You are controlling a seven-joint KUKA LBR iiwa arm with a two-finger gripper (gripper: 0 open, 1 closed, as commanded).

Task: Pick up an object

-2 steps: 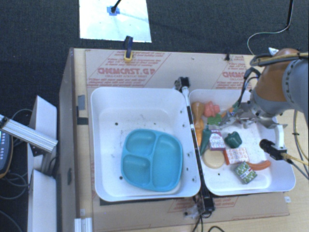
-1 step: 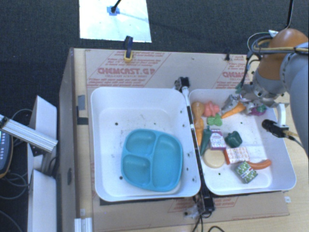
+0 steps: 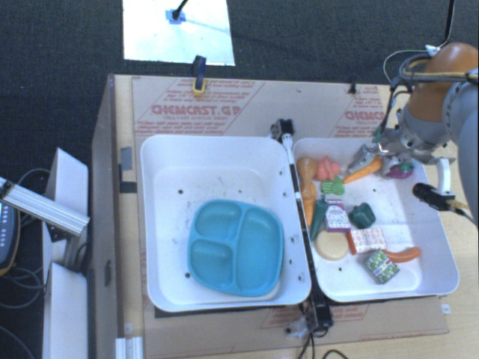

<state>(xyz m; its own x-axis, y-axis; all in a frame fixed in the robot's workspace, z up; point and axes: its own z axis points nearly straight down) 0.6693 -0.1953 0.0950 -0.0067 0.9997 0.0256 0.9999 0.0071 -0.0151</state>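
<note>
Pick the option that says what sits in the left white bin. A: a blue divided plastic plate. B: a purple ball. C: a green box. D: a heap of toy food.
A: the blue divided plastic plate lies flat on the floor of the left white bin.

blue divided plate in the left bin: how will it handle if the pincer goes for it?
The blue divided plate looks like moulded plastic, so probably stiff and light. It lies flat in the left bin, so it is unlikely to roll or tip. Its low rim and smooth, glossy-looking surface likely offer little to pinch; a push would probably slide it across the bin floor.
</note>
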